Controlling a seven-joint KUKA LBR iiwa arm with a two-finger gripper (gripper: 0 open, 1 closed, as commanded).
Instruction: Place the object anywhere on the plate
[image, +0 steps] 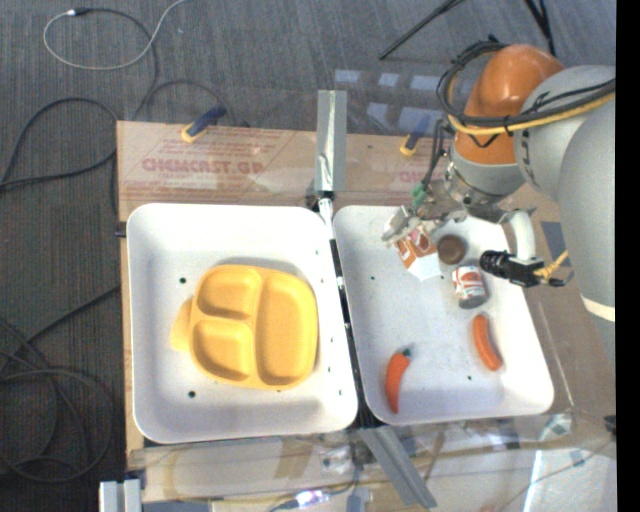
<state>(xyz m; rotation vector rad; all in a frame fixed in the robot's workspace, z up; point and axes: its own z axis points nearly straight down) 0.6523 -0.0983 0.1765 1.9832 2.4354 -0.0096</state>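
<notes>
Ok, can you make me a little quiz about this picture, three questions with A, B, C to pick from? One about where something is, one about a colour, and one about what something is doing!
1. Where is the yellow plate?
A. in the left bin
B. in the right bin
C. on the floor

2. What colour is the carrot?
A. blue
B. orange
C. purple

3. Where is the hand now?
A. over the plate
B. over the far end of the right bin
C. outside both bins

Answers: 1 A, the plate lies in the left bin. 2 B, it is orange with a dark tip. 3 B, the hand is above the small things at that end.
</notes>
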